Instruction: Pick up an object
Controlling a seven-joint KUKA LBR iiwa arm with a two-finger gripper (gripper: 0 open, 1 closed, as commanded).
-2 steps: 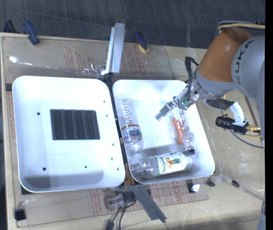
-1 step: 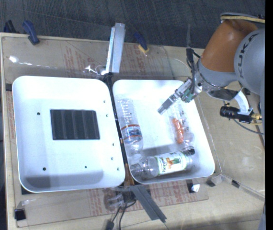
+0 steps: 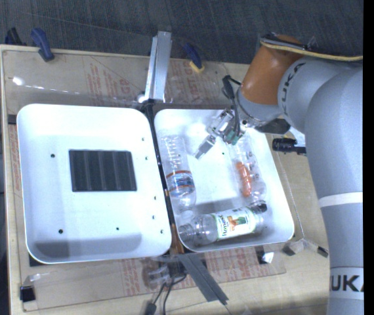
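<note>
Hovering over the right bin [image 3: 285, 225], the tool [image 3: 218, 134] has fingers apart and grips nothing, so every bottle [image 3: 221, 226] remains unpicked.

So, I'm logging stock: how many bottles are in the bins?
3, all in the right bin: blue-label bottle along its left wall, green-label bottle at the near edge, orange-label bottle beside the gripper.

Bright, even overhead light, slightly soft focus.
Glare washes out the white bins [image 3: 82, 117]; faint shadows pool along their near walls.
</note>
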